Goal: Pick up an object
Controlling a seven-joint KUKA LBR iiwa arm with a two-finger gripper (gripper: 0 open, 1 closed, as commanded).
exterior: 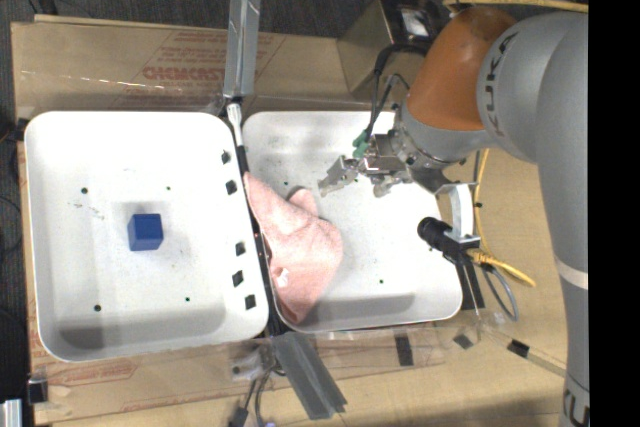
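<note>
A crumpled pink cloth (296, 240) lies against the left wall of the right bin (420, 300). A small blue cube (146, 231) sits alone in the middle of the left bin (60, 145). My gripper (340, 171) hangs over the upper middle of the right bin, just up and to the right of the cloth, pointing left. It is open and I see nothing between its fingers. The cube is far to its left, across the divider.
The two bins meet at a divider with black clips (238, 215). A grey bar (240, 50) rises behind it. Cardboard (130, 55) lies under the bins, and a small box (385, 35) stands behind the right bin.
</note>
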